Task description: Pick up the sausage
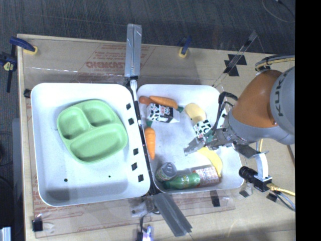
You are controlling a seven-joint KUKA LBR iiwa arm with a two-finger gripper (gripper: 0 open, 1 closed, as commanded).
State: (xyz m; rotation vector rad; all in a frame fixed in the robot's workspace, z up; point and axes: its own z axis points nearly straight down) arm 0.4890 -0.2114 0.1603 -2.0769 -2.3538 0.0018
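Left bin (pixel 45 134): one green divided plate (pixel 92 129). Right bin (pixel 170 90): sausage (pixel 159 101) at the far edge, long axis roughly left-right, one carrot (pixel 150 142) below it, one milk carton (pixel 160 114), one bottle (pixel 188 179), one banana (pixel 214 160). Gripper (pixel 193 147) sits near-right of the sausage, well apart, holding nothing, and whether it's spread or clenched I can't tell.

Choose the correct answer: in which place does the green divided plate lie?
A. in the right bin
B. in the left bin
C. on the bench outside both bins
B: the green divided plate lies on the floor of the left bin, apart from the food items in the right bin.
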